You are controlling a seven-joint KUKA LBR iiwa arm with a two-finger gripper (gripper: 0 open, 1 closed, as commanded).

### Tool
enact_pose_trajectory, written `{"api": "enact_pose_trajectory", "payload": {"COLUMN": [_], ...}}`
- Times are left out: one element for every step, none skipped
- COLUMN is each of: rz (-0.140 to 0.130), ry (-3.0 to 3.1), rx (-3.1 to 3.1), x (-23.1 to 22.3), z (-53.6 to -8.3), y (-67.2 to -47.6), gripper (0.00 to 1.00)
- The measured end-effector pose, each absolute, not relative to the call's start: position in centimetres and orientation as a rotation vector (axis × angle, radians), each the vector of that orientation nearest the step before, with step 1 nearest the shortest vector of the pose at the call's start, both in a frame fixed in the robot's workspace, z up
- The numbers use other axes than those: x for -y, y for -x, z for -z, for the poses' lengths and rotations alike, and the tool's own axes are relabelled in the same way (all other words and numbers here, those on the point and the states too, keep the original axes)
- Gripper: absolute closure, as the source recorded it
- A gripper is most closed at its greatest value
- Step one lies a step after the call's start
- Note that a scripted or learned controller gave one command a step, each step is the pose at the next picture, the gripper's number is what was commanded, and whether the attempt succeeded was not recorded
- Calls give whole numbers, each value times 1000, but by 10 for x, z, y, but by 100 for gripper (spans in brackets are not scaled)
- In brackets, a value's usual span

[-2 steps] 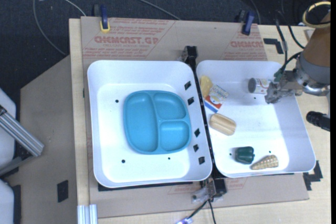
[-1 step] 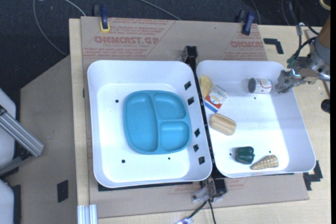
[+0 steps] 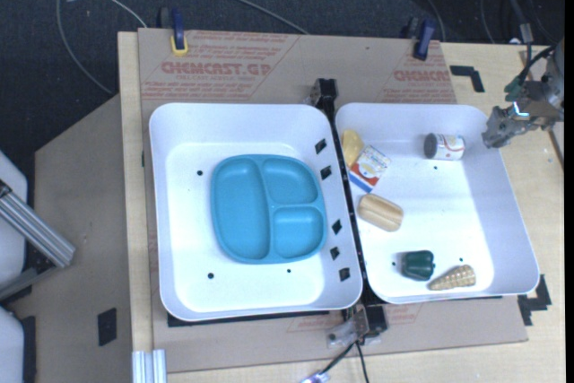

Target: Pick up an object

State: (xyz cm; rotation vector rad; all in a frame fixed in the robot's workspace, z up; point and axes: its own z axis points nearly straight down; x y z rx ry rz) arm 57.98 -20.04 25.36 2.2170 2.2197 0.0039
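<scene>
small can (image 3: 445, 145) lying sideways, axis left-right

Both white bins (image 3: 170, 193): smooth plastic, soft sheen. Blue divided plate (image 3: 267, 208): smooth moulded plastic, satin finish. Worktop (image 3: 269, 63): matt pale board with red print. Bread roll (image 3: 380, 213): matt tan, smooth skin. Green pepper (image 3: 417, 264): glossy. Ridged cone (image 3: 452, 279): rough, matt. Floor (image 3: 72, 40): dark, matt, carpet-like
</scene>
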Motion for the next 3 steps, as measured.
{"api": "enact_pose_trajectory", "payload": {"rz": [0, 1, -3], "ry": [-2219, -2219, -2217], "rx": [-2227, -2227, -2225], "x": [148, 98, 49], "z": [-242, -230, -238], "y": [-584, -591, -610], "gripper": [100, 100, 100]}}
